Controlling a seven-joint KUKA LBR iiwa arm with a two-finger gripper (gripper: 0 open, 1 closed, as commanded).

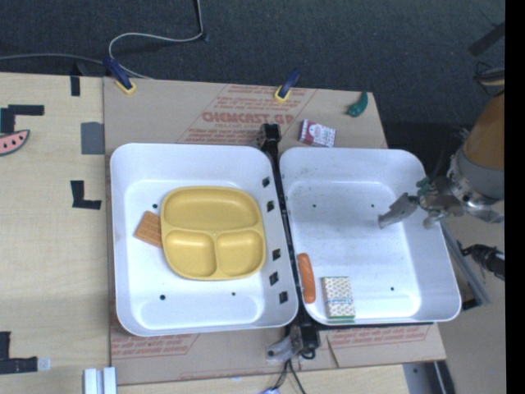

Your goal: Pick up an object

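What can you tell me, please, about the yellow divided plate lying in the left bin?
The yellow three-compartment plastic plate has rounded corners, one long section at the far side and two smaller ones nearer the camera. It lies flat, right way up, slightly rotated, on the left white bin's floor. Its left edge overlaps a small brown flat block. Nothing lies in it.

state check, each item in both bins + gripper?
yellow divided plate: upright, lying flat in the left bin, its compartments bare
brown flat piece: flat, partly tucked under the plate's left edge
orange carrot-like piece: lying along the right bin's left wall
small box: lying flat by the right bin's near wall
gripper: above the right bin's right side, holding nothing
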